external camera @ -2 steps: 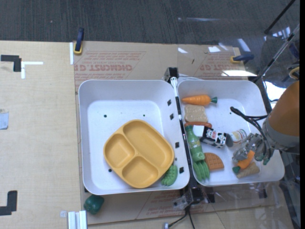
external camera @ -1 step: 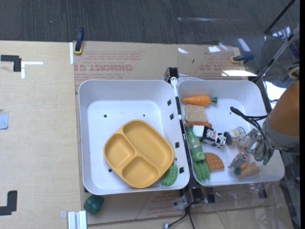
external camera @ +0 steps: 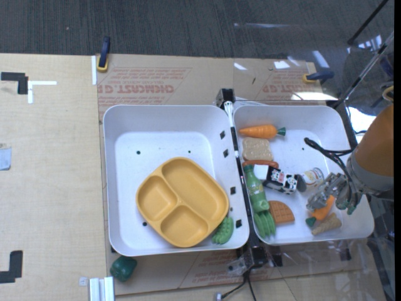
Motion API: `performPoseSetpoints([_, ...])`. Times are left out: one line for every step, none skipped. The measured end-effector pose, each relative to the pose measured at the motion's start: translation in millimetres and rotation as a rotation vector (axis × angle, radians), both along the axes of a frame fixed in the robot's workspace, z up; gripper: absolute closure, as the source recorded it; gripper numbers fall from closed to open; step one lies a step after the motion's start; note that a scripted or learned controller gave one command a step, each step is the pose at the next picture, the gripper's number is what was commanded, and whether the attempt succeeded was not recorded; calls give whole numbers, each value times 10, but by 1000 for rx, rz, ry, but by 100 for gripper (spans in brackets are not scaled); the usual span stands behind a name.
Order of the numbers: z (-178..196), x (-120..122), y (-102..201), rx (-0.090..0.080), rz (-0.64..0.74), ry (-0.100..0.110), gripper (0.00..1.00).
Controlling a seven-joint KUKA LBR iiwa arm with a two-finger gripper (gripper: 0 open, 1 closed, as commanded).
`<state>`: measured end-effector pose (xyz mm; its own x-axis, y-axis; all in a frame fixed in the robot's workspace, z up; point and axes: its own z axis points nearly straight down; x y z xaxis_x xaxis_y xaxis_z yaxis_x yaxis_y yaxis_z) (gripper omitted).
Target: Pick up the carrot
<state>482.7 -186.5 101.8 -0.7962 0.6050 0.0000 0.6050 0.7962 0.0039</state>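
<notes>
The carrot (external camera: 258,131) lies at the far edge of the right bin (external camera: 294,113), just beyond the bread slice (external camera: 256,149). My gripper (external camera: 335,196) hovers at the bin's near right corner, well apart, over a small orange piece (external camera: 322,209). Jaw state: cannot tell. Step in hand: approach. Next move calls for repositioning over the carrot, then descent.

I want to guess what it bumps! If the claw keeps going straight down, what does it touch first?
Probably the small orange piece right under the claw, near the tan piece. Depth is hard to judge from above.

Grey arm (external camera: 369,171), orange band, black cable.
</notes>
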Motion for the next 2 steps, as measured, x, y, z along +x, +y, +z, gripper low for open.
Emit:
performPoseSetpoints([0,0,0,0,-1,0,0])
performPoseSetpoints([64,21,-13,0,-7,-3,100])
